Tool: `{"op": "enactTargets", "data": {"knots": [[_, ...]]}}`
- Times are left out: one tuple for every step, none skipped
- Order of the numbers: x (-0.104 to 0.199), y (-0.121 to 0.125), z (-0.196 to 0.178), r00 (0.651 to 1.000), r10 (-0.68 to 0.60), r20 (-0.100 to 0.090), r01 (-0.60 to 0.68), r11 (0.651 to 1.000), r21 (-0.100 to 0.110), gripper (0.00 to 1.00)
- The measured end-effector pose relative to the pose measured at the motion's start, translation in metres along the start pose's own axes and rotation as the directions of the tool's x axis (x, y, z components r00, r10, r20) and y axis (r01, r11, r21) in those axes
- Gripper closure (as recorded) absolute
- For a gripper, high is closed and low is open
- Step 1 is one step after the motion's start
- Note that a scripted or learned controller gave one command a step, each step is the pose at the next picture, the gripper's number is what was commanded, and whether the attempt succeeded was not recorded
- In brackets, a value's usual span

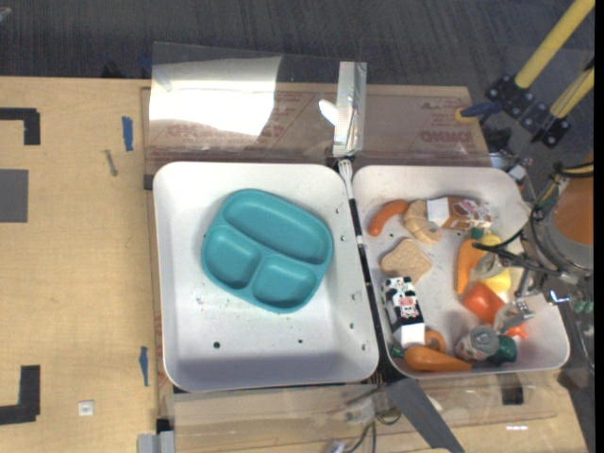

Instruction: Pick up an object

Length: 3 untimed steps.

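Gripper [517,302] sits low over right bin's [545,355] right side, amid the toys; can't tell its grip state, nothing visibly held. Left bin [179,253]: teal tray [267,249], three compartments, mid-bin. Right bin, left to right: orange carrot [385,216] far, bread [405,260], black-white carton [403,302], carrot [436,358] near edge, orange pepper [483,300] just beside gripper.

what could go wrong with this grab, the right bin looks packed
The gripper sits low at the right bin's right side, among crowded toys. Two risks, as a judgement:
1. The red-orange piece and yellow piece lie pressed together, so it may nudge both or catch two.
2. The grey-green item lies close beneath and could be pushed against the rim.
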<state>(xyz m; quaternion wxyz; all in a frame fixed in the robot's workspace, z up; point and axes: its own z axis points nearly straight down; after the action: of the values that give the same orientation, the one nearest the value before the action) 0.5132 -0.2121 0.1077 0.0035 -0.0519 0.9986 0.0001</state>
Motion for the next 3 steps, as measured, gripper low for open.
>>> {"op": "enactTargets", "data": {"knots": [[-0.004, 0.056, 0.018, 0.997, 0.08, 0.006, -0.08, 0.997, 0.003, 0.0], [-0.008, 0.057, 0.005, 0.997, 0.077, 0.017, -0.077, 0.997, 0.005, 1.0], [-0.007, 0.057, 0.006, 0.997, 0.077, 0.016, -0.077, 0.997, 0.005, 0.0]]}}
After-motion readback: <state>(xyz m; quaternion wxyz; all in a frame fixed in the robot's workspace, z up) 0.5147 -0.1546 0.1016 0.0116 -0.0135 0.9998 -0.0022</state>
